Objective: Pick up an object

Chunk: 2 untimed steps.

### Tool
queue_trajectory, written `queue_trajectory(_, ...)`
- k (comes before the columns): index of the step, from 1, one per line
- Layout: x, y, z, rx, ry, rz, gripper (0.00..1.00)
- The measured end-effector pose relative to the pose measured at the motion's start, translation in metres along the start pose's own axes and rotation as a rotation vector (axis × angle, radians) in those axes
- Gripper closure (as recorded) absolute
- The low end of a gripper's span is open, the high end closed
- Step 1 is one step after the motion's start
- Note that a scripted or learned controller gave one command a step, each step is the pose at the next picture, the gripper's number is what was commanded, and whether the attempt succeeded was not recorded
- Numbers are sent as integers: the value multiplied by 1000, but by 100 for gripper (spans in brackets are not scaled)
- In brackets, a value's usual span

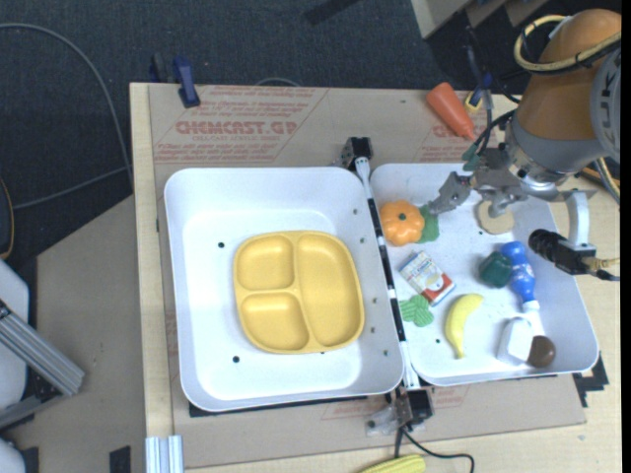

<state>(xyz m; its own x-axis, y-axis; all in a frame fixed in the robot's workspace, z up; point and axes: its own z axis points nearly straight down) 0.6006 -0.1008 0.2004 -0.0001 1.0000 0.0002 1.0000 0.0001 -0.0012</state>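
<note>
My gripper (475, 202) hangs over the far part of the right bin (567, 308), its fingers spread open with nothing between them. One finger (444, 196) points toward an orange pumpkin (401, 222) with a green piece (431, 227) beside it, just left of the gripper. A beige round piece (493, 221) lies under the other finger. Nearer the front lie a red-and-white packet (427, 276), a yellow banana (461, 321), a green leafy toy (416, 310), a teal lump (494, 269), a blue-and-white bottle (520, 279) and a white and brown item (525, 344).
The left bin (197, 215) holds a yellow divided plate (296, 291). An orange carrot-like toy (451, 109) lies on the bench behind the right bin. A black cylinder on the arm (557, 249) juts over the bin's right side.
</note>
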Motion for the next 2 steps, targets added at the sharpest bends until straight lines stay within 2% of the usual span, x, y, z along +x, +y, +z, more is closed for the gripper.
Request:
queue_trajectory(1, 5, 31, 88, -14, -1, 2, 0)
queue_trajectory(2, 2, 43, 91, -17, -5, 3, 0)
